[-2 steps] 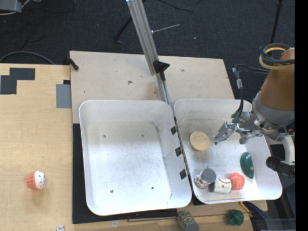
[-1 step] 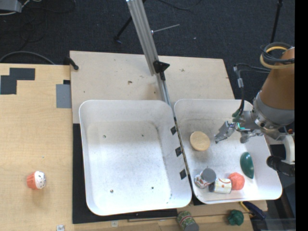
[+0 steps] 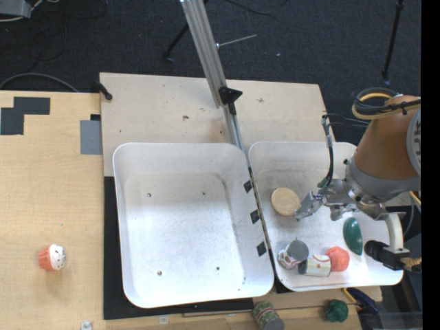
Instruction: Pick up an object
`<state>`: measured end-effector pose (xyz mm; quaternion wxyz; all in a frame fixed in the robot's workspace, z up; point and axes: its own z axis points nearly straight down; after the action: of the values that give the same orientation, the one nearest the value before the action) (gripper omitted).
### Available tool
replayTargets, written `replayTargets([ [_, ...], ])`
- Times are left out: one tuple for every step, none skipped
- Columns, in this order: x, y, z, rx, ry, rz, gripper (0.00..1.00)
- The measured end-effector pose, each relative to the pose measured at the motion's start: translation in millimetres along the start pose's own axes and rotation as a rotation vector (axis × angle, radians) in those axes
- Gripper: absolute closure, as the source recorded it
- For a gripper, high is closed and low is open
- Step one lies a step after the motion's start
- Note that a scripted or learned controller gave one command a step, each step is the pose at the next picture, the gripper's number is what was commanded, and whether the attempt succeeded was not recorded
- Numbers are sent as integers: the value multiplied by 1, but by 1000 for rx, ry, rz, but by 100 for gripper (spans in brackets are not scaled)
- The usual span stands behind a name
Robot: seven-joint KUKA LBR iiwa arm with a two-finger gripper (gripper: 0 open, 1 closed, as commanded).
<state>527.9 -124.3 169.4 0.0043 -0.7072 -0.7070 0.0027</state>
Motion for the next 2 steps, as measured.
replayTargets([
  [-1, -9, 61, 0, 0, 0, 0],
  [-1, -8, 77, -8, -2, 1, 0],
])
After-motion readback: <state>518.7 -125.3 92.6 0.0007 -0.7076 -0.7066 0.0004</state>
